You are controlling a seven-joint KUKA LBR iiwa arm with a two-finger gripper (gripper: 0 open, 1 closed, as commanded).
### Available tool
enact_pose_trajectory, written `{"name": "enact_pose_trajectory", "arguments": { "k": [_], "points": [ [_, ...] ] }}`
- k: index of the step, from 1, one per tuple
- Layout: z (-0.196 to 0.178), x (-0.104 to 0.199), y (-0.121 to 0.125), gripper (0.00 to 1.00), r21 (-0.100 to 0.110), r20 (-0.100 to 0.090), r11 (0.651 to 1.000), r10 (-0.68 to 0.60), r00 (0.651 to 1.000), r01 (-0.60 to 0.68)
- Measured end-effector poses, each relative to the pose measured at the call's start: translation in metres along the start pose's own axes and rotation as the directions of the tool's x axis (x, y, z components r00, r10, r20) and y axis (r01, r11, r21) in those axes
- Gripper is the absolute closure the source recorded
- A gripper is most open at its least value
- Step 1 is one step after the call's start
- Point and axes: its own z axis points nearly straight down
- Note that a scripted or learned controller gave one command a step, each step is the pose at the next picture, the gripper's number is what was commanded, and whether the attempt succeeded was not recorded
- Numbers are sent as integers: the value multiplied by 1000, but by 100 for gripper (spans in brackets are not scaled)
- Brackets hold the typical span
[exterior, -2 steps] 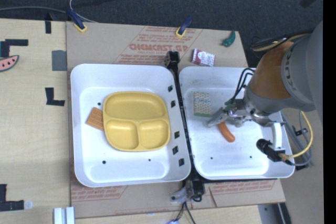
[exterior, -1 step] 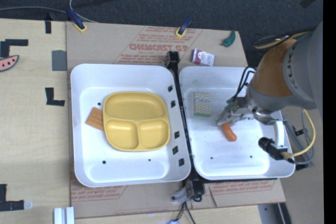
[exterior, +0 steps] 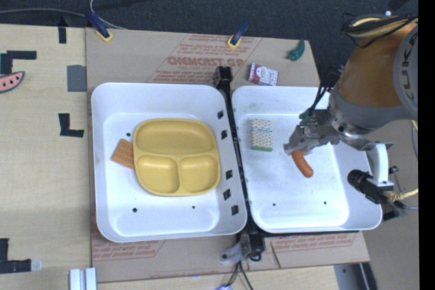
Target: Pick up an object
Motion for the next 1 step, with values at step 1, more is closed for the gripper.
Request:
{"name": "enact_pose_trajectory", "arguments": {
  "k": [1],
  "points": [
    [-12,63,-27,100,2,-1,1000,0,1000,0]
  ]
}}
